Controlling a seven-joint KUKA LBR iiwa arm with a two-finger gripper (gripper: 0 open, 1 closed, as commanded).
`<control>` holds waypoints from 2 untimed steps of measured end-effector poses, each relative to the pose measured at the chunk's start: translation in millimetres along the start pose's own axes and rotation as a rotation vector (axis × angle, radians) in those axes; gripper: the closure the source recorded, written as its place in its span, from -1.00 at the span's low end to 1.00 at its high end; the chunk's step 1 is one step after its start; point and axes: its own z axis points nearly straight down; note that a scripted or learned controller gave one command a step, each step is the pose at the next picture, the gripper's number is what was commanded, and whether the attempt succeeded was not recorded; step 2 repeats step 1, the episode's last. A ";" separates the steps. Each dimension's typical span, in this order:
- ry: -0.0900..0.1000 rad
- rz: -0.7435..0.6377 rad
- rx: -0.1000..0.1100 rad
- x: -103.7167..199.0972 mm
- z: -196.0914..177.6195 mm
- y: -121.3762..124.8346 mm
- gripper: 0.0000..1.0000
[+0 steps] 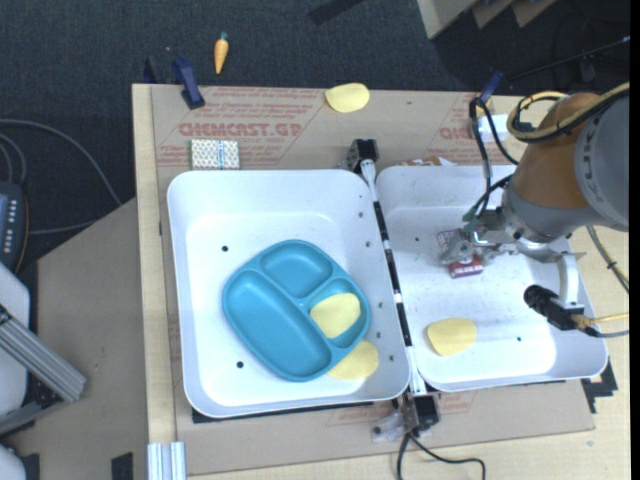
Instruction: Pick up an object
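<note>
My gripper (462,248) is low in the right bin (500,368), near its middle, with the grey and orange arm coming in from the right. A small red and silver object (466,267) lies right under the gripper tip, touching or nearly touching it; whether it is gripped is unclear. A yellow lemon-shaped piece (452,336) rests on the bin floor nearer the front, apart from the gripper. In the left bin (200,218) a blue divided plate (275,313) holds a yellow piece (336,314) in one compartment. Another yellow piece (355,363) lies against the plate's front edge.
On the bench behind the bins are a yellow piece (347,97), a small patterned packet (215,153) and a blue clip (186,81). A black clamp (363,153) sits on the divider between the bins. Cables hang around the arm at the right.
</note>
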 end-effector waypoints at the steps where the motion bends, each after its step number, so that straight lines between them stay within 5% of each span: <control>1: 0.001 -0.002 -0.004 132.3 -101.2 29.7 1.00; 2: 0.001 -0.002 -0.004 132.3 -101.2 29.7 1.00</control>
